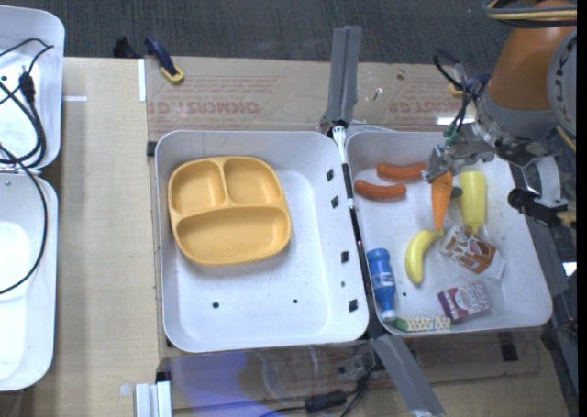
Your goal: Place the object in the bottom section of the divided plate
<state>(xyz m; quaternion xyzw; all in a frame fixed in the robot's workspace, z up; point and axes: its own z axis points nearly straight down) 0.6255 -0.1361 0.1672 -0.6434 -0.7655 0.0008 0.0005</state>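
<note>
While the arm is reaching in from the right, the hand (447, 165) is hanging over the upper part of the right bin (537, 310), directly above the top end of the carrot (441, 201). Whether it is apart or clamped on anything I cannot tell — the wrist is hiding that. The carrot looks like the likely object, though that is a judgement. It is lying with its long axis running up and down the view, its top end under the hand and its tip pointing toward the near edge, with a yellow corn-like piece (473, 198) just beside it on the right. The divided plate (229, 210) is sitting in the left bin (266, 319), well apart to the left — its wide bottom section (231, 236) is lying nearest the camera.
</note>
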